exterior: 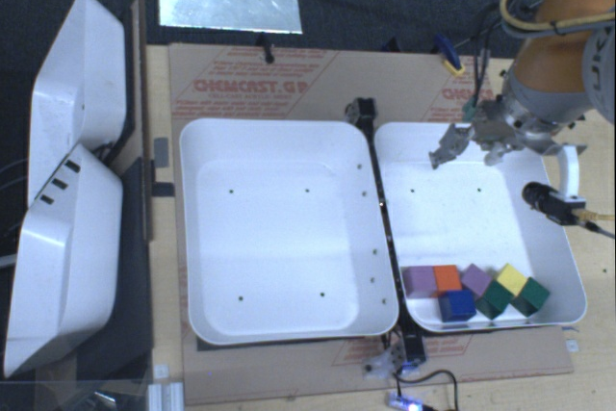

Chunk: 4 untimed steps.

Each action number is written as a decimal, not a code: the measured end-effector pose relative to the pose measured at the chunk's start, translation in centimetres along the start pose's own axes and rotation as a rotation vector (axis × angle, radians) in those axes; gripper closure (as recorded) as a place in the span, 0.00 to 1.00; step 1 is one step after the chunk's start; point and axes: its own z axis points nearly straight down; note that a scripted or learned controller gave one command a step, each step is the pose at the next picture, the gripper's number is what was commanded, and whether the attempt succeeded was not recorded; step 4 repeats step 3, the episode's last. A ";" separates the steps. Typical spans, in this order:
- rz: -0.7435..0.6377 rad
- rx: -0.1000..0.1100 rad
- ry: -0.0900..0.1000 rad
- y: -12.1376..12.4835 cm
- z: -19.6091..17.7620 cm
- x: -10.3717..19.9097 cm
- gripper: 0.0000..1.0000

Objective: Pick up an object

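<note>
You are at the approach: the two-finger gripper (469,147) hangs empty, fingers spread. Next, descend toward six o'clock onto the cluster of small coloured wooden cubes (474,290).

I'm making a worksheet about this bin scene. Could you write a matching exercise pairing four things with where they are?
Things:
1. orange block
2. blue block
3. gripper
4. yellow block

Places:
A. above the right bin's far end, away from the blocks
B. between two purple blocks
C. nearest the right bin's near rim, in front of the orange one
D. between two green blocks

Pairs: 1-B, 2-C, 3-A, 4-D
</note>
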 end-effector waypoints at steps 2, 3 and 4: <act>-0.001 0.002 0.000 6.7 0.7 0.3 1.00; 0.000 0.003 0.000 4.8 4.1 1.5 1.00; 0.000 0.003 0.000 4.8 4.1 1.5 1.00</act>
